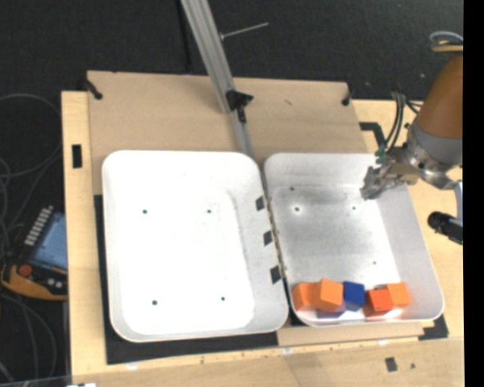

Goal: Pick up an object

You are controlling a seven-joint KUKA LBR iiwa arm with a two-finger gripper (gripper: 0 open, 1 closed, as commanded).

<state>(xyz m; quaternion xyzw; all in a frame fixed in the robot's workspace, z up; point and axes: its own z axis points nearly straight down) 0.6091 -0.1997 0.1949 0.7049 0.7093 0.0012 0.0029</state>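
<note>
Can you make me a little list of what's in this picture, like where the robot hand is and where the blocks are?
arm: reaches in from the right, grey with an orange band
gripper: over the far right part of the right bin, away from the blocks
right bin: holds all the blocks
blocks: in a row along the right bin's near edge
orange blocks: two on the left of the row, two more on the right
blue block: in the middle of the row
left bin: white, beside the right bin
held: nothing seen between the fingers

Orange blocks (319, 295) and a blue block (353, 294) line the right bin's (403, 216) near wall.
</note>
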